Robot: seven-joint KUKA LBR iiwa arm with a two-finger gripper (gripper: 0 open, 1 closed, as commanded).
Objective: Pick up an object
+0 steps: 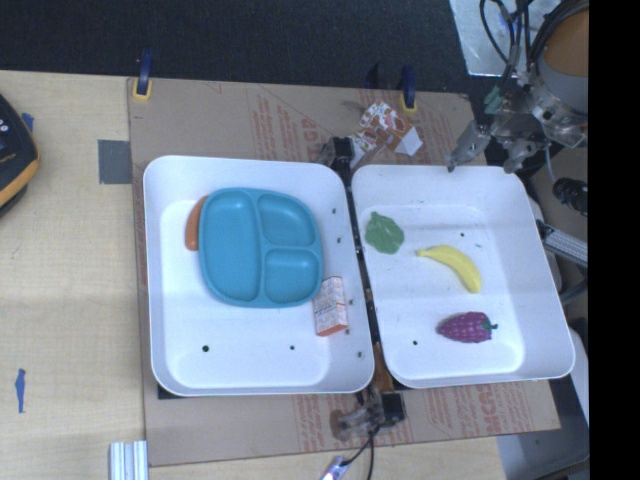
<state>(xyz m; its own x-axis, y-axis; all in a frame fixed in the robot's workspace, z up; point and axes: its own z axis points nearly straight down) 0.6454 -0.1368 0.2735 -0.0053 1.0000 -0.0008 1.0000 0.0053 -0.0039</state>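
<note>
The right bin [520, 203] holds a green leafy piece [384, 233] at its left, a yellow banana [451, 265] in the middle and a purple grape bunch [465, 327] nearer the front. My gripper [490, 156] hangs over the bin's far right rim, above and apart from all three objects. Its fingers are spread open with nothing between them.
The left bin [180, 353] holds a blue divided plate [260, 247] with an orange piece [192, 225] tucked under its left edge, and a small carton [331, 306] by its right wall. Crumpled wrappers [380, 128] lie behind the bins. Cables hang at the upper right.
</note>
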